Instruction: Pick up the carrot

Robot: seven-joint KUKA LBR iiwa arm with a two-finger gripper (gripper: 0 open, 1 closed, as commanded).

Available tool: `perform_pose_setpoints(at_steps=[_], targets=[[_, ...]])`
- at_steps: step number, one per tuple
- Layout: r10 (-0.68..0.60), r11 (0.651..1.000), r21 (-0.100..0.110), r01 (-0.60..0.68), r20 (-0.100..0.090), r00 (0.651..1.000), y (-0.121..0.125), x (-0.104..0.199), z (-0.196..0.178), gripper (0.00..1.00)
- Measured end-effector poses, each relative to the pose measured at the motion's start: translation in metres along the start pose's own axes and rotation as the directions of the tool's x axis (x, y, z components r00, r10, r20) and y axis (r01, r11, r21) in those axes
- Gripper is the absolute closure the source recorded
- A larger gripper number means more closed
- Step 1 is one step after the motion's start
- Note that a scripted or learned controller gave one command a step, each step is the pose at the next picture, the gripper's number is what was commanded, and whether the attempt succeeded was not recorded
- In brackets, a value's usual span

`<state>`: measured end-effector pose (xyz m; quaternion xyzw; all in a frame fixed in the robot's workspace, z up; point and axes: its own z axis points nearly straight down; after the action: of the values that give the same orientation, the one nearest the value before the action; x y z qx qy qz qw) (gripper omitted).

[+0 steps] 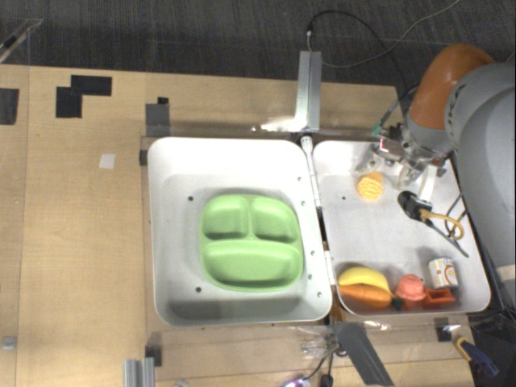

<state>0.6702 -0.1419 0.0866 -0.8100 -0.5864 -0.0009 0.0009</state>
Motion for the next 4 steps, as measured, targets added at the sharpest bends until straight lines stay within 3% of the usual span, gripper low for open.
perform_pose_setpoints(at_steps=[1,2,3,4], targets=[[-0.008,1.0,-0.012,0.008,0.0,1.0,0.003,0.003,-0.013,1.0],[-0.145,0.989,-0.005,0.145,0.001,0.989,-0.068,0.091,-0.099,1.0],[-0.29,0.957,-0.002,0.29,0.001,0.957,-0.161,0.135,-0.097,1.0],[-0.664,0.747,-0.002,0.665,0.002,0.747,-0.229,0.126,-0.097,1.0]])
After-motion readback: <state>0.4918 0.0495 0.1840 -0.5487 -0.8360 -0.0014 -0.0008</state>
